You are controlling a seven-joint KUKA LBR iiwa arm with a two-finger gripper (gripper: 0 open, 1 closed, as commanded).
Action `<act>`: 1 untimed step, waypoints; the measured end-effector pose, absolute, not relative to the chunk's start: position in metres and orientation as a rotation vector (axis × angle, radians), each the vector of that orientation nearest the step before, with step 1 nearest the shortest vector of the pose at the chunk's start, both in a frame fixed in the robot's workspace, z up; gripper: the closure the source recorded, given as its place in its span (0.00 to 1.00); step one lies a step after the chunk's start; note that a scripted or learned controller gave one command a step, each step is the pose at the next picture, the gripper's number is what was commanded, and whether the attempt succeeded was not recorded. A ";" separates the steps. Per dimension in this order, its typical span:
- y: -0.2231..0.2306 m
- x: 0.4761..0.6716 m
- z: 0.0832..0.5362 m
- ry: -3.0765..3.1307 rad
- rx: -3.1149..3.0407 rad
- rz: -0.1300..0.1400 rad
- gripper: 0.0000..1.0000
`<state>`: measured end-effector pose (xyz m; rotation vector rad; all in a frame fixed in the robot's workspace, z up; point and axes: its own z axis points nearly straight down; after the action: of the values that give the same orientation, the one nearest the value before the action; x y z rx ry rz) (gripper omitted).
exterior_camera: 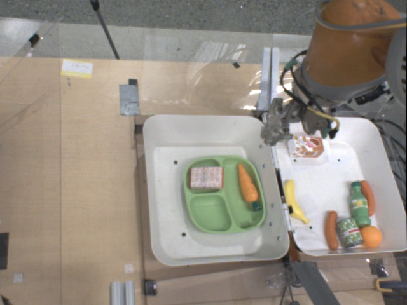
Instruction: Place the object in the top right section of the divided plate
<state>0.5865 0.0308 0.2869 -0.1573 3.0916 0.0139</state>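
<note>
The left bin (159,170) is a shallow, smooth white tray with rounded corners. A green divided plate (213,218) of glossy plastic lies toward the bin's right edge, with bare white floor open along the bin's left and far edges. In the plate's top left section rests a flat, square packet (206,177) with a speckled pink and white face. The carrot (247,182), a tapered orange toy with a green stub at its near end, lies lengthwise in the plate's long right-hand section, its upper half filling the top right corner.

Over the seam between the two bins, at their far edge, hangs the gripper (275,132), grey metal below the arm's orange band; whether its fingers are apart or closed cannot be told, and nothing shows between them.

In the right bin (337,164), a small red and white packet (307,147) lies near the far edge just beside the gripper. A curved yellow banana (292,201) hugs the left edge. At the near right corner cluster a red sausage (331,229), a green can (348,232), a green bottle (358,203) and a round orange (371,236). The bin's middle floor is open.
</note>
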 end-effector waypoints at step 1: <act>0.031 0.586 0.287 3.092 -0.158 0.014 0.00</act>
<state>0.5865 0.0309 0.2869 -0.1580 3.0918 0.0138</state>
